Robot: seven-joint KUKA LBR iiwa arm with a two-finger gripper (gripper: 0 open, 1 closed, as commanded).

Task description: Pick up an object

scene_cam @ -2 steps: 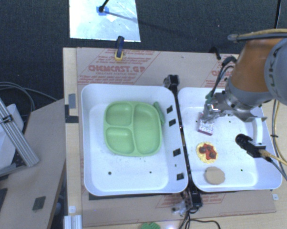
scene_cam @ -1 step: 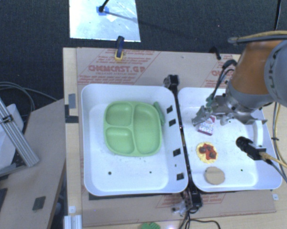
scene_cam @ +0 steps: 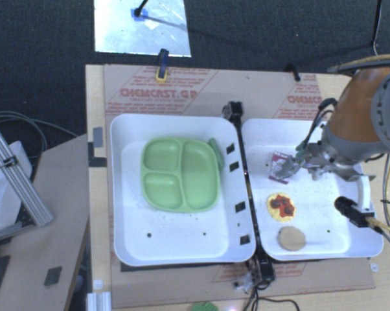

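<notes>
Cookie (scene_cam: 291, 238) and pizza toy (scene_cam: 281, 205) sit below gripper (scene_cam: 287, 169); gripper low over pink packet (scene_cam: 277, 162), clamp state unclear, nothing lifted yet.

A small pink and white packet (scene_cam: 278, 161) lies in the right bin's upper part. Below it sits a round yellow piece with red topping (scene_cam: 281, 205); a tan cookie-like disc (scene_cam: 291, 238) lies flat near the front.
</notes>
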